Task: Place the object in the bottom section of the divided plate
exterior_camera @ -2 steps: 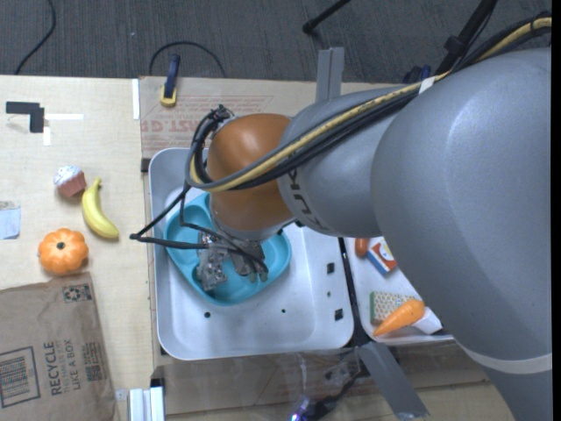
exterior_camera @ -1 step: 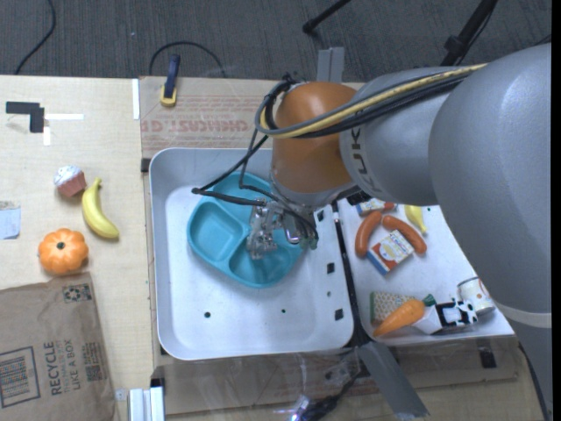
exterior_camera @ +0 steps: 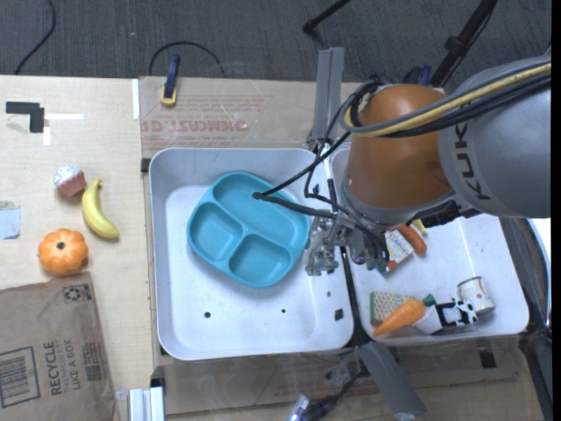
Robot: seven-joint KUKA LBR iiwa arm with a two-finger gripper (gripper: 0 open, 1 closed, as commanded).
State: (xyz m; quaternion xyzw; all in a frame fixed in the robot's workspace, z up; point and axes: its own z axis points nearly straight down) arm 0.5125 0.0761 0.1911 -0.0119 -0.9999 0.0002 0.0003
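**Jaws at the plate's right rim, compartments to the left**

My jaws (exterior_camera: 323,254) hang over the left bin (exterior_camera: 175,261), just beside the right edge of the blue plate (exterior_camera: 248,228). How wide they stand, and whether anything sits between them, I cannot tell: the metal there is small and tangled with cables.

The plate lies tilted, with one long compartment toward the top left and two smaller ones toward the bottom right. The section nearest the view's bottom is just left of me and slightly lower, so I judge the coming move to be a short shift leftward.

The carrot (exterior_camera: 399,316) and other items lie in the right bin (exterior_camera: 513,274), below and to my right.
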